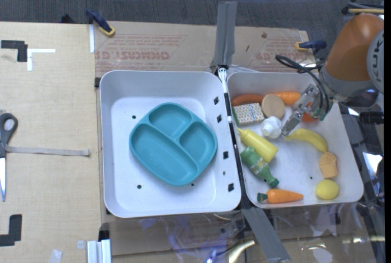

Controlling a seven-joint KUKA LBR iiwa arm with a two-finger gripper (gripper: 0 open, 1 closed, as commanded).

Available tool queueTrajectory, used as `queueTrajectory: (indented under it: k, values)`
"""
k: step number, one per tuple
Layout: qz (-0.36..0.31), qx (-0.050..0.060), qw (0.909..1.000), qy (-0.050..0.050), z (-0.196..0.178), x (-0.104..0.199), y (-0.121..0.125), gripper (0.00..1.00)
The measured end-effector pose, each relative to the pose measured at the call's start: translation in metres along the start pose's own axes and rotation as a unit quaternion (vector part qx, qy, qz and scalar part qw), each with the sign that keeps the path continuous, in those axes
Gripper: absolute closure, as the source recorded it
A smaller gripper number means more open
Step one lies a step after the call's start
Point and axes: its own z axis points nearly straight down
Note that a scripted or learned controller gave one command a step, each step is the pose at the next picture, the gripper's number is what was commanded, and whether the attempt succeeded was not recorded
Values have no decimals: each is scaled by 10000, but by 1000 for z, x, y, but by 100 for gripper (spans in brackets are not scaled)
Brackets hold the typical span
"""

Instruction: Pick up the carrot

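My claw point(292, 123) hangs narrowly parted and holding nothing in the right bin point(342, 151), above the carrot point(284, 196).

Grey arm point(342, 81) with a rounded orange band point(357, 48), black cable looping beside the metal gripper point(292, 125)

The right bin point(342, 151) was crowded along its left and far sides: a yellow bottle point(258, 143), a green bottle point(259, 166), a cracker point(248, 113) and a white lump point(271, 127) lay packed together. The carrot point(281, 196) by the near wall had the green bottle just beside its leafy end, with open floor to its right before the lemon point(327, 189). The end effector point(297, 116) hung low among the far clutter.
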Motion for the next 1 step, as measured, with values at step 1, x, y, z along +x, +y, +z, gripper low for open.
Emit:
queueTrajectory:
  k: [1]
  values:
    - [1410,88,9899,127,3,-15,18,0]
